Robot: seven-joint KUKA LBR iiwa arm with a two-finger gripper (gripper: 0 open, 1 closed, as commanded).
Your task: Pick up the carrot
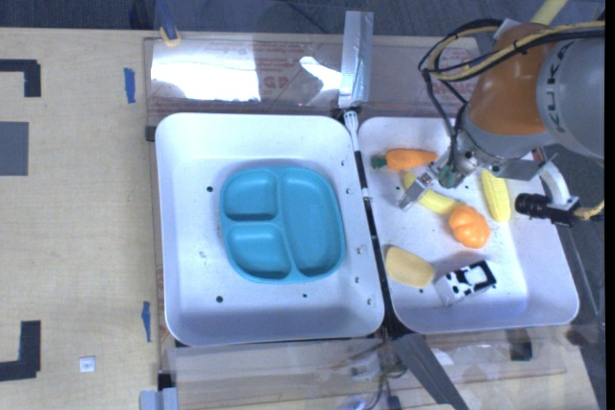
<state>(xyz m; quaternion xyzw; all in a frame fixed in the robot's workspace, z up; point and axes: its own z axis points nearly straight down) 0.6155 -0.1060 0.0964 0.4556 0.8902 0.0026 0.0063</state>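
A wooden surface (67, 235) carries two shallow white bins side by side. The left bin (183, 149) holds a blue divided plate (282, 223). In the right bin (548, 288) the carrot (410, 159) lies near the far-left corner, beside a banana (434, 201), an ear of corn (495, 195), an orange fruit (469, 226) and a yellow wedge (410, 267). The claw (423, 187) hangs just beside the carrot, its fingers spread, grasping nothing. The pickup looks unstarted — closing and lifting remain.
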